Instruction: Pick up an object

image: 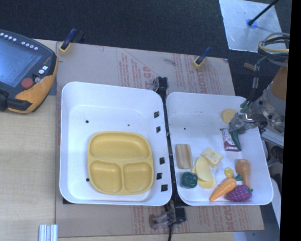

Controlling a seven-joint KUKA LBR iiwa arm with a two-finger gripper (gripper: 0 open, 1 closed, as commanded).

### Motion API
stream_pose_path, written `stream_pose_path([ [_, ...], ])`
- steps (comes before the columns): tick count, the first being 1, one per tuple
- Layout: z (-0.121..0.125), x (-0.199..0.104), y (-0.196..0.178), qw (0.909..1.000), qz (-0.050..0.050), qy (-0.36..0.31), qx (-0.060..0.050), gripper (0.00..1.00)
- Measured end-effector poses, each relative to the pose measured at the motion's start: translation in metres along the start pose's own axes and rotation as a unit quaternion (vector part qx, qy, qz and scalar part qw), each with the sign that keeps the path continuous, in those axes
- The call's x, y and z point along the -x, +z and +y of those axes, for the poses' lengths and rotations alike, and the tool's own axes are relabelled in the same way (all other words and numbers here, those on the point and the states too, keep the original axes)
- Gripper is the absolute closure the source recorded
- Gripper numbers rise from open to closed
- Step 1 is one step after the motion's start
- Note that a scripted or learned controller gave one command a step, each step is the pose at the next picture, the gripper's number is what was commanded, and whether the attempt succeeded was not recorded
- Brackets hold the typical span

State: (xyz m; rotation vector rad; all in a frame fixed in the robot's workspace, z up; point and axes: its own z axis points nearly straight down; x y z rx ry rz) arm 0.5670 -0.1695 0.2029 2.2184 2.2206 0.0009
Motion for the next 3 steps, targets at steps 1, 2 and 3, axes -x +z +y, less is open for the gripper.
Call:
stream_pose_path([
  [1, 0.093, -0.039, -0.01, 1.0, 0.0, -0.003, 0.002, 1.0],
  [2, 0.056, -0.123, -0.025, 1.0, 0.001, -0.004, -0.004, 1.0],
  [3, 0.011, -0.172, 0.006, 1.0, 0.001, -0.003, -0.006, 1.0],
])
